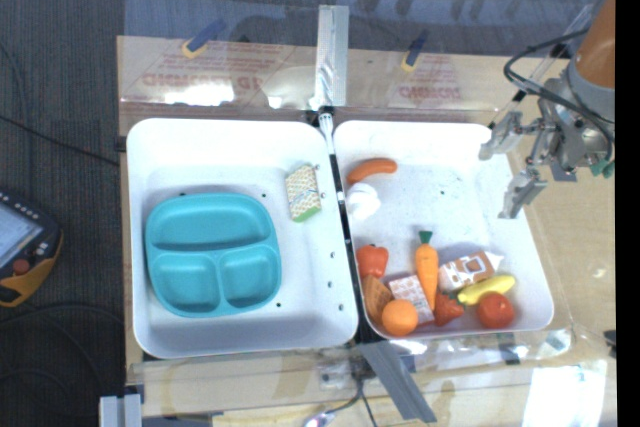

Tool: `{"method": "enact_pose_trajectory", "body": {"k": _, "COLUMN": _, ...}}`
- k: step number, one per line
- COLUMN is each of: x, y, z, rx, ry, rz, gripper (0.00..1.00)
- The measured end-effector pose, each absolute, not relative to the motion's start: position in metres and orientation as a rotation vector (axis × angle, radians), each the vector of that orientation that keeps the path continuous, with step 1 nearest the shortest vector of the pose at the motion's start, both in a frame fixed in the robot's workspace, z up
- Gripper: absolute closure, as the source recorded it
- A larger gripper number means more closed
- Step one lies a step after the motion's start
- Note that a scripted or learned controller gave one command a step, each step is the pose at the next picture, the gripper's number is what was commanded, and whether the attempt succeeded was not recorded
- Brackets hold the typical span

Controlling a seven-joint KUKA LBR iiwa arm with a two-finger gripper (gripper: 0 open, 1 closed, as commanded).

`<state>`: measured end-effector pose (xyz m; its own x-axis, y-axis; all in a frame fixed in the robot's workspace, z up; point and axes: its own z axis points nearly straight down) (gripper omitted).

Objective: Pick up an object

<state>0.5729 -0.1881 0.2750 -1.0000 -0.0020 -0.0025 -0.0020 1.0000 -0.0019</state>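
Hovering over right bin (455, 140) rim, pincer (505, 165) released and holding nothing, carrot (427, 272) below.

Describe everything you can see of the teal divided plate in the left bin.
The teal divided plate looks like smooth plastic, a rounded rectangle with three compartments: one long one along the far side and two smaller ones nearer the camera. It lies flat, right side up, on the floor of the left bin, with nothing in it. The sponge lies apart from it.
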Motion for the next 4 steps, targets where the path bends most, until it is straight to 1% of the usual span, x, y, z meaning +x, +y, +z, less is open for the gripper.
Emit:
{"method": "enact_pose_trajectory", "body": {"k": 1, "x": 0.527, "y": -0.164, "z": 0.169, "rx": -0.124, "ry": 3.139, "rz": -0.003, "gripper": 0.0}}
{"method": "enact_pose_trajectory", "body": {"k": 2, "x": 0.527, "y": -0.111, "z": 0.101, "rx": -0.056, "ry": 3.123, "rz": -0.006, "gripper": 0.0}}
{"method": "enact_pose_trajectory", "body": {"k": 3, "x": 0.529, "y": -0.106, "z": 0.095, "rx": -0.074, "ry": 3.128, "rz": -0.013, "gripper": 0.0}}
{"method": "enact_pose_trajectory", "body": {"k": 4, "x": 0.648, "y": -0.114, "z": 0.097, "rx": -0.123, "ry": 3.124, "rz": -0.011, "gripper": 0.0}}
